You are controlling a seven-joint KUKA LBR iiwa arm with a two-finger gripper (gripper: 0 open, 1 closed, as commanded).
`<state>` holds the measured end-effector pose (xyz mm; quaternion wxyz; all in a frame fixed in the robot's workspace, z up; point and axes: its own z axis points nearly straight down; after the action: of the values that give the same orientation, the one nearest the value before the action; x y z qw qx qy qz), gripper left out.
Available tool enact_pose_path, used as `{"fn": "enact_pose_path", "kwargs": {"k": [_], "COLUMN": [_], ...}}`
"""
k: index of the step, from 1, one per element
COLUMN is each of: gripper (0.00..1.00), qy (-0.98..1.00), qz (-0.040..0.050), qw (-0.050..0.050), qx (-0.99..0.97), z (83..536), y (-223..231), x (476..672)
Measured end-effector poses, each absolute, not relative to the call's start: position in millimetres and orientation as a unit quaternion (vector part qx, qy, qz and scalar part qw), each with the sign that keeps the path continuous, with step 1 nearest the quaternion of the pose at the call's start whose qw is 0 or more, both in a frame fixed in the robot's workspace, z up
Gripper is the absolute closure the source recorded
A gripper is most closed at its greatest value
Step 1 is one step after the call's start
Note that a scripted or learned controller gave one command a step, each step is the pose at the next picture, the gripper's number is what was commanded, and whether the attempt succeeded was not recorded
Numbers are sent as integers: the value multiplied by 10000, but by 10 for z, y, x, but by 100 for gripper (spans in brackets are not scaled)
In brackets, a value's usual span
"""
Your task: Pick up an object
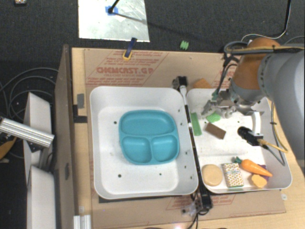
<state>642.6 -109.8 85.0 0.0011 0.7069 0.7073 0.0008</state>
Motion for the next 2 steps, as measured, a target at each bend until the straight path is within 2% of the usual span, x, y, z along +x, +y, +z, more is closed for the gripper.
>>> {"fn": "enact_pose_path", "kwargs": {"k": [2], "gripper": [0], "qy": [7086], "qz": [17], "qw": [16], "qx": [7056], "z": [854], "y": [-1145], "x": [6600]}}
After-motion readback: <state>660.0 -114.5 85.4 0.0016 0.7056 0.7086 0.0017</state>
